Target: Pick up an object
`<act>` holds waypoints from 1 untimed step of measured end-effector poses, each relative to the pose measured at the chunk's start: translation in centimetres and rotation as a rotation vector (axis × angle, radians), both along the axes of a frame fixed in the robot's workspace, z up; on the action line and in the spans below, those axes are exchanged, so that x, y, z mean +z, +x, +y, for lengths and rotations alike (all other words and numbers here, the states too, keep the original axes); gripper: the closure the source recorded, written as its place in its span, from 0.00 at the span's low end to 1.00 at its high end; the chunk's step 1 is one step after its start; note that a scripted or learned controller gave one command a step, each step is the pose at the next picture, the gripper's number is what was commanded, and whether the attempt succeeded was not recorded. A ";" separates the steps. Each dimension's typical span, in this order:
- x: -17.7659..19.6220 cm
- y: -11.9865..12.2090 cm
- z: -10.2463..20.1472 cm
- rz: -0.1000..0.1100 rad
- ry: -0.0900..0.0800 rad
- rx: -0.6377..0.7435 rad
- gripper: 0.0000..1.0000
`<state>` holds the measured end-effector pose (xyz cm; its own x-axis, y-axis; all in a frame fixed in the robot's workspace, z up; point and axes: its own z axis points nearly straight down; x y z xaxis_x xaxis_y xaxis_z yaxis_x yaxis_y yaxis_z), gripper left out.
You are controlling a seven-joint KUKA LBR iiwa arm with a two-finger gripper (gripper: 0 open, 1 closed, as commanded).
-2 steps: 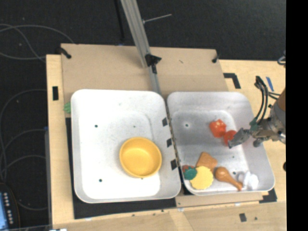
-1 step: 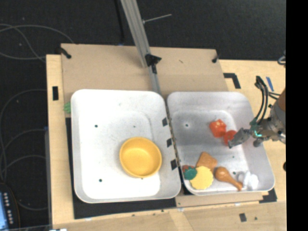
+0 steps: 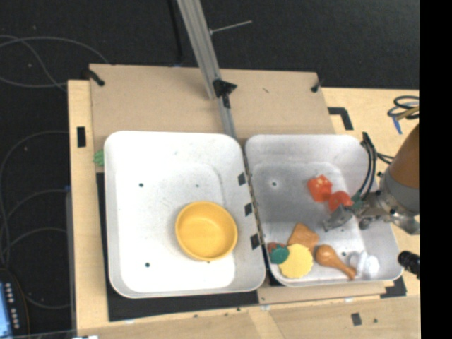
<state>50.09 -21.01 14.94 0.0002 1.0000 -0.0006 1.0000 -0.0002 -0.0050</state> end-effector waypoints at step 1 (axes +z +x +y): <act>-4.8 0.1 -0.2 -0.009 -0.003 -0.002 0.00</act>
<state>50.22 -21.22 10.13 0.0019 1.0000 -0.0037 1.0000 -0.0019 0.0043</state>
